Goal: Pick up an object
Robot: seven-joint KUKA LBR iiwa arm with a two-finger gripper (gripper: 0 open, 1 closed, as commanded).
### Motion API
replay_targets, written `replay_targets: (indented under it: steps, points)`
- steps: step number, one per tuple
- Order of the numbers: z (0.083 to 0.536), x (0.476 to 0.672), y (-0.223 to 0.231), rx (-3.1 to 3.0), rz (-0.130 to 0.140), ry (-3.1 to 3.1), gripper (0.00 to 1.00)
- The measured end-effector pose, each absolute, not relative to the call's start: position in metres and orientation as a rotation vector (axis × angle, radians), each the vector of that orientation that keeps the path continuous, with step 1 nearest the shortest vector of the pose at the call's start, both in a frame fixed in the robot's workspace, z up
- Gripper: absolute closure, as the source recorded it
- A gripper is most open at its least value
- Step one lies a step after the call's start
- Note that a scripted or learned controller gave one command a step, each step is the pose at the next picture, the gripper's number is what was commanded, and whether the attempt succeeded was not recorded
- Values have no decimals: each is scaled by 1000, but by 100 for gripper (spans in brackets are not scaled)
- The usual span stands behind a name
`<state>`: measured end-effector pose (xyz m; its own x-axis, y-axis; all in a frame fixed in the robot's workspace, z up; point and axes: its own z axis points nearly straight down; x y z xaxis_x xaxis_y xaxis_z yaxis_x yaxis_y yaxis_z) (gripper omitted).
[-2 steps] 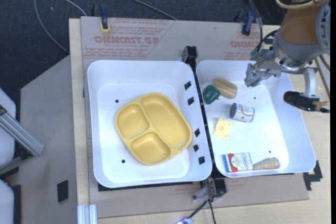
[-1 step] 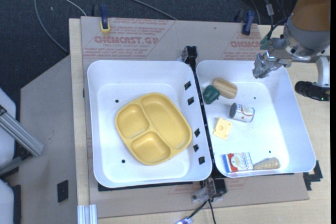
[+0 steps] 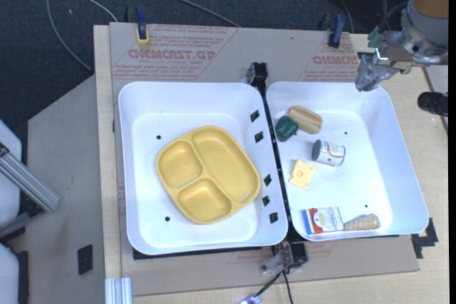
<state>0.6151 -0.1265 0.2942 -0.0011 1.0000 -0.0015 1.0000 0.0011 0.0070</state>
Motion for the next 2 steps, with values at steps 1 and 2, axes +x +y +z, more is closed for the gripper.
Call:
replay_targets:
  steps: [1,2]
  points:
    - [291,600,-77,2219,0,2228,100]
    - [269,573,-28,2221,-3,2230,100]
